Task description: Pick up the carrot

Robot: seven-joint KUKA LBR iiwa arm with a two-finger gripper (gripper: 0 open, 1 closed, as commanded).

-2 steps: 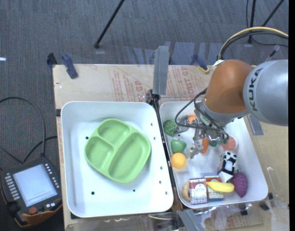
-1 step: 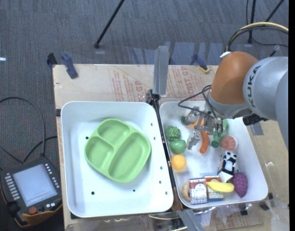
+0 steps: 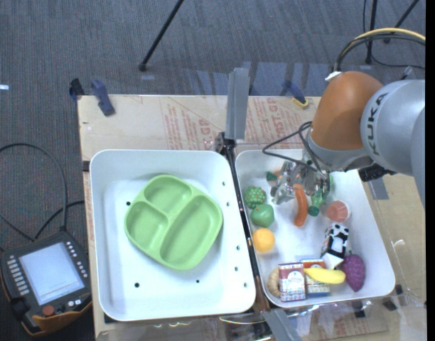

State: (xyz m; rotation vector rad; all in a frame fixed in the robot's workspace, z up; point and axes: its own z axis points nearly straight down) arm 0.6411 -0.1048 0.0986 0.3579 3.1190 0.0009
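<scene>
The carrot lies in the right bin, just under our gripper. We cannot tell how the gripper is set. We should go straight down, squeeze its middle, and miss the green ball.

On the counter two bins sit side by side — the left bin holds a divided plate near its middle, and the right bin holds the food items. In the right bin the claw hangs over the far part with the carrot just below it, a broccoli, an apple and an orange run along the left wall from far to near, and a round slice lies right of the carrot. Along the near wall sit a small box, a banana and a bulb-shaped item from left to right — a cow figure stands just behind them.
</scene>
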